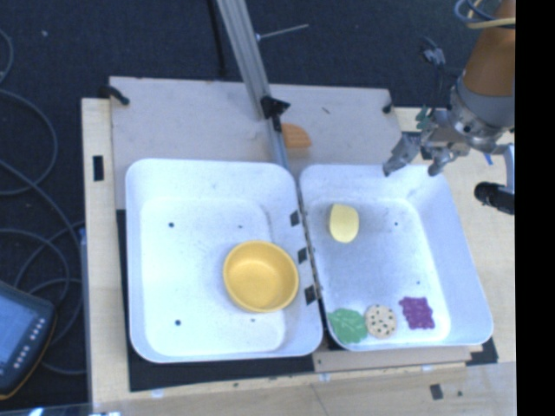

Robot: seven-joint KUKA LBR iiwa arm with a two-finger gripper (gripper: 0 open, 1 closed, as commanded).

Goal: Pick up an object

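At the near edge of the right bin [451, 232] three small things lie in a row, close to each other; a green piece [348, 324] on the left, a round cookie with dark spots [380, 321] in the middle and touching the green one, and a purple piece [417, 312] on the right, a little apart from the cookie. In the left bin [156, 232] a yellow bowl [259, 276] stands upright in the near right part, close to the wall between the two bins. Farther in the right bin, near its left wall, a pale yellow oval object [343, 223] lies alone, well apart from the three small things. Behind the bins, on the grey board [173, 111], an orange object [296, 137] lies just beside the foot of a slanted metal rail [245, 50]. At the far right corner of the right bin the gripper [414, 160] hangs above the rim; its two fingers are spread apart and nothing is between them; it is well apart from every object in the bin. Above it the orange band [490, 59] of the arm is seen.
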